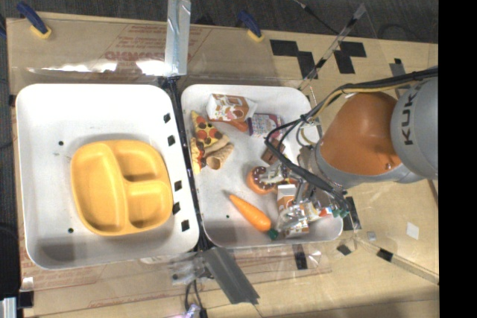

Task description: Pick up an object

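A: Since the tool (298, 214) hangs low over the near right corner of the right bin (223, 234), what is it after?

B: My guess is the small clutter under it, a boxy packet (287, 196) and something shiny. Cables and the wrist hide the tip, so I cannot tell how the tool stands, nor whether anything is in it.

A: And around it?

B: A toy carrot (250, 212) lies just to its left, a round donut-like piece (261, 179) above that, then a pizza slice (203, 132) and a printed carton (227, 108) toward the far wall. Loose toys heaped in one bin suit random picking.

A: The other bin?

B: The left bin (37, 115) holds a yellow divided tray (119, 185), well apart.

A: Any writing?

B: "KU" on the arm (406, 126); red print on the surface (138, 48), unreadable.
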### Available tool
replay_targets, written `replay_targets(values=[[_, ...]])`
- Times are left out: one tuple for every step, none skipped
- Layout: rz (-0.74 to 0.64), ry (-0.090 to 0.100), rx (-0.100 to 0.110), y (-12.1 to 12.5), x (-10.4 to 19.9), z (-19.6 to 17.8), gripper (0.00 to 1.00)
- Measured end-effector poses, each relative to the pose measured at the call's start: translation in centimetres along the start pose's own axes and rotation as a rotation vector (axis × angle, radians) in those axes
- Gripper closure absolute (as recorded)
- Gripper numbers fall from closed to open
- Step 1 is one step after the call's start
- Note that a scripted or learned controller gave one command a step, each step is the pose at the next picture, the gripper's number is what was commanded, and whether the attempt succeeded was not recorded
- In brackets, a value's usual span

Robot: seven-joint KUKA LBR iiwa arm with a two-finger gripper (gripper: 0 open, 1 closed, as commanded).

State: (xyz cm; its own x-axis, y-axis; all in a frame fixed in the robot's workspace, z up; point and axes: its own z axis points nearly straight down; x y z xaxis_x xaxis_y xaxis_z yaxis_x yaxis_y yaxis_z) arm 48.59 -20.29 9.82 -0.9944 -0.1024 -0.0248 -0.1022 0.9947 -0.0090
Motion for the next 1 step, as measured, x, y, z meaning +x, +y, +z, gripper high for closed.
replay_targets(values=[[0.005, 0.008, -0.004, 2.45, -0.56, 0.19, 0.0]])
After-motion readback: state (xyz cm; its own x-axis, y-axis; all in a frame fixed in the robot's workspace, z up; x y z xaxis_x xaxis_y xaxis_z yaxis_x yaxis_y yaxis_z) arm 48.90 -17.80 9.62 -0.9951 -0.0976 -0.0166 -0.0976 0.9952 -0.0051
